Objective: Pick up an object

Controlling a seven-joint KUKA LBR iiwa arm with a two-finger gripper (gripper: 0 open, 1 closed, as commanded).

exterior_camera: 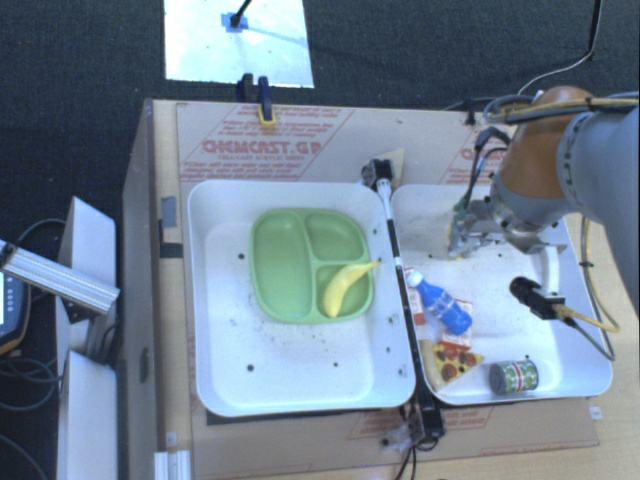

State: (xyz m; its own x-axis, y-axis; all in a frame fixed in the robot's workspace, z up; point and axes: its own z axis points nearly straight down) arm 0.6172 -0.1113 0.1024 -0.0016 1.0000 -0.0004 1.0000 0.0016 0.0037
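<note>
we see the pincer (466,240) low over the bare far floor of the right bin (600,363), open room around it, though we cannot tell how wide it stands or whether it grips anything. just nearer the camera lies the blue bottle (441,305), long axis slanting, white cap toward the divider; beyond it a pizza slice (452,360) and a can (514,376). left of the pincer, the left bin (215,373) holds a green plate (280,278) with a banana (345,283).

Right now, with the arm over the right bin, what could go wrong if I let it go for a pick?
1. The gripper hangs over bare floor of the right bin, away from the bottle, pizza slice and can; closing here would likely grab nothing.
2. The can lies on its side and may roll.
3. The bottle lies against the divider, leaving little finger room.
</note>
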